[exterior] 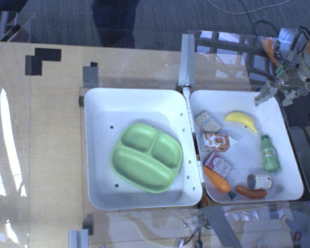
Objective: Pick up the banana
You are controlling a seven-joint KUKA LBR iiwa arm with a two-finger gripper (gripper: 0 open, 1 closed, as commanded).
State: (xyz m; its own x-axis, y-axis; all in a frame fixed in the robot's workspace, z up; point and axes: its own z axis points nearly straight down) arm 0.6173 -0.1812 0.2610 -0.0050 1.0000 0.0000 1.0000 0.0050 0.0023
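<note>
Yellow banana (242, 121) lies near the right bin's (295, 182) far wall. We cannot tell our gripper's (271, 93) state; we should descend over the banana's middle, straddling it crosswise.

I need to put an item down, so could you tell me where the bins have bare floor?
Left bin: bare floor all round the green tray, widest along the far side. Right bin: a small patch between banana, bottle and cartons; elsewhere crowded.

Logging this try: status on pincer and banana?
Pincer above right bin's far edge, holding nothing. Banana lies in right bin, untouched. Nothing on it.
</note>
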